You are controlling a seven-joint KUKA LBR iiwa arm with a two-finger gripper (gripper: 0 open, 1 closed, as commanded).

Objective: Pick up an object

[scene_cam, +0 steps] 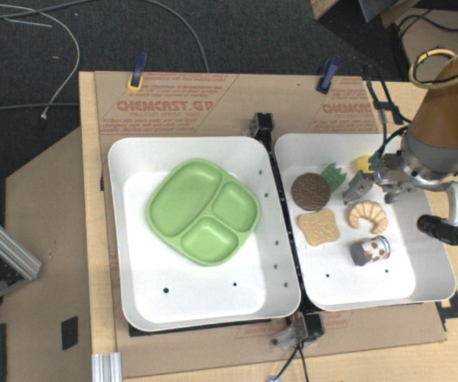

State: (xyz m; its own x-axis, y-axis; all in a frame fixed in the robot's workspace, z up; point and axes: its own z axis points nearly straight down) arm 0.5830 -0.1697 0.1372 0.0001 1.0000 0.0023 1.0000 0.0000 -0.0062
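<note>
The gripper hangs low over the right bin, just above the croissant; whether it is released or clenched cannot be told from this slanted view. Nothing visibly sits in it. The croissant looks like the nearest candidate: probably a light, stiff plastic toy, smooth and curved, best pinched across its thick middle rather than the tapering tips. Beside it lie a brown round cookie, a tan cracker, a green piece and a small grey-and-red can. The left bin carries a green divided plate.
</note>
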